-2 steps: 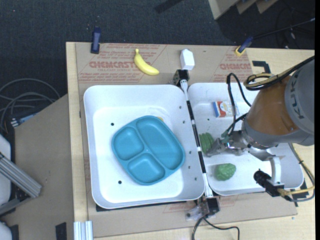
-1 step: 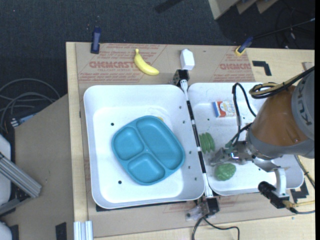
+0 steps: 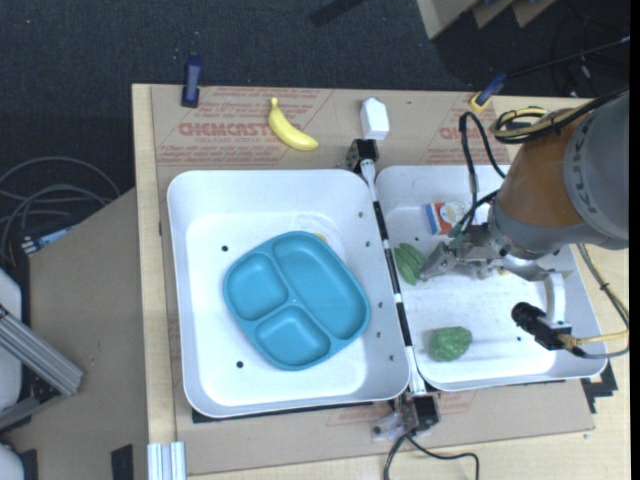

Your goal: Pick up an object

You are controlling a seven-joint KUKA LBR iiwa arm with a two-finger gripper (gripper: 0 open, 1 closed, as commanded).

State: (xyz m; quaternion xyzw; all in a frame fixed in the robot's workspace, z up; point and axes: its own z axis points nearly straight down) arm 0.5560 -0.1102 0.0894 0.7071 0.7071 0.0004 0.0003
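Green and soft-looking, the leafy toy [image 3: 408, 261] lies at the right bin's [image 3: 480, 378] left wall, with the claw [image 3: 432, 265] just beside it. Probably light and squashy; pinch its middle. Whether the claw is apart, I cannot tell.

A banana [image 3: 291, 128] lies on the desk [image 3: 230, 128] behind the left bin [image 3: 200, 218], with a blue clip [image 3: 191, 80] at the desk's far left edge and a white block [image 3: 375, 118], perhaps a clamp, between the bins.
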